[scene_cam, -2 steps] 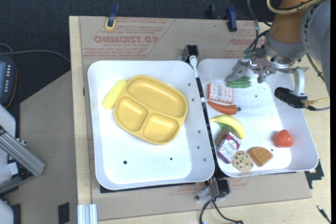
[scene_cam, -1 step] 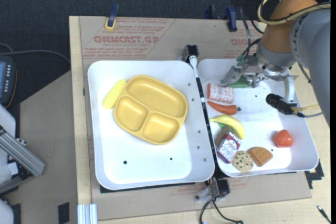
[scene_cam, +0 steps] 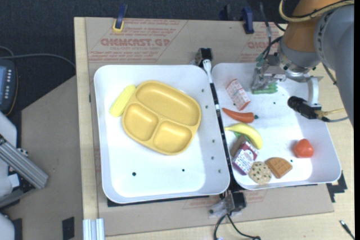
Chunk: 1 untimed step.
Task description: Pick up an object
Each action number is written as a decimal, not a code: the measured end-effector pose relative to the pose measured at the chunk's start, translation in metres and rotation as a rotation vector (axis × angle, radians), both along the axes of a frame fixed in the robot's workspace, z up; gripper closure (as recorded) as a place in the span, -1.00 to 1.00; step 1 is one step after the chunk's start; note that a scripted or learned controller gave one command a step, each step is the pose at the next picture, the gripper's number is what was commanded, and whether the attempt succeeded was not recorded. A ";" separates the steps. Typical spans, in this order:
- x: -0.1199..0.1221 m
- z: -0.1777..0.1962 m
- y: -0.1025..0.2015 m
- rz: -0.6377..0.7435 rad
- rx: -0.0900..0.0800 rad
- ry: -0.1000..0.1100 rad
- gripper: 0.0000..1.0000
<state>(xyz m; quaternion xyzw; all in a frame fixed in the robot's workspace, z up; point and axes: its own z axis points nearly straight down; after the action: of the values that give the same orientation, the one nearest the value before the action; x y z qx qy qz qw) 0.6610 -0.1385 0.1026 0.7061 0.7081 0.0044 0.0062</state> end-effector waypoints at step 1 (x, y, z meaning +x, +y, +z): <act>0.000 0.061 0.008 -0.001 0.001 0.008 1.00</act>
<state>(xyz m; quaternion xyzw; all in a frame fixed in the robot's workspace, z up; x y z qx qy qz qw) 0.6607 -0.1303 0.1634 0.7066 0.7076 0.0020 0.0030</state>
